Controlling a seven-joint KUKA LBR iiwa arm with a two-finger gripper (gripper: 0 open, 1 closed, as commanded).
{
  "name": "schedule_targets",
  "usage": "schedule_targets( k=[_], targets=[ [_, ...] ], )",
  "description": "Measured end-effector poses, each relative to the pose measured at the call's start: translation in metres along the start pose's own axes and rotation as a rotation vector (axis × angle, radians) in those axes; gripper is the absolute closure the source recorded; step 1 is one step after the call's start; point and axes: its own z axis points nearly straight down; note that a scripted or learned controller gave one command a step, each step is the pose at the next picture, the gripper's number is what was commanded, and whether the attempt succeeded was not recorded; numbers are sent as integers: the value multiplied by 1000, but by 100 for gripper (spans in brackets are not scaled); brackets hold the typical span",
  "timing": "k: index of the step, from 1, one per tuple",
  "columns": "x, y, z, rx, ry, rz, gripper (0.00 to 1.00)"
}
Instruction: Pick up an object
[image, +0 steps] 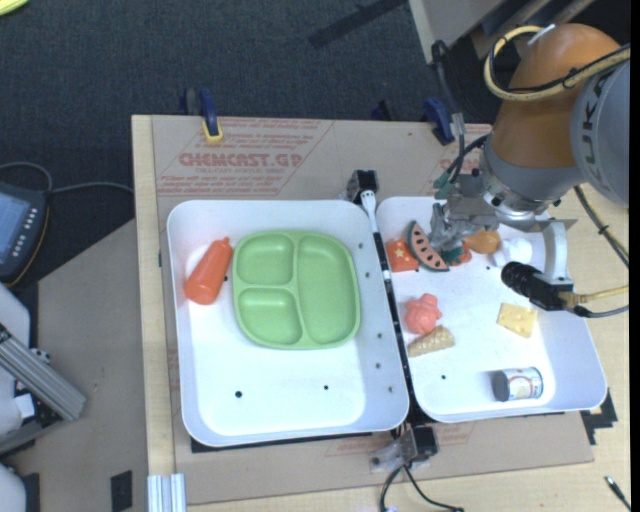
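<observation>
Although the task named no particular object, the watermelon slice (432, 250) looked the likeliest target, since it lay at the far left end of the right bin (570, 395) and sat directly under the gripper (452, 232). The slice was a curved wedge, dark rind outward, and its long axis ran roughly from the far bin wall toward the near side at a slight slant. The gripper appeared to be touching it or just above it, a little toward the slice's right end, so the coming move seemed to turn on a short drop, not a sideways reach. Whether the claw was released or clenched could not be told, because the wrist body hid the tips.

Just beside the slice on its left lay a small orange piece (401, 257), against the wall between the bins. An orange-tan lump (485, 241) sat close on the right, partly behind the wrist. Nearer the camera lay a pink toy (421, 313) touching a tan cone (430, 343), a yellow cheese wedge (517, 319) and a small can (516, 384), all well apart from the gripper.

The left bin (290, 410) held a green divided plate (297, 289) and an orange bottle-shaped toy (208, 271).
</observation>
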Motion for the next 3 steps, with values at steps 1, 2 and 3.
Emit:
schedule_targets(
  k=[1,2,3],
  targets=[
    [3,-1,2,3,0,2,100],
    [4,5,19,6,0,2,100],
    [-2,11,7,1,-1,3,100]
  ],
)
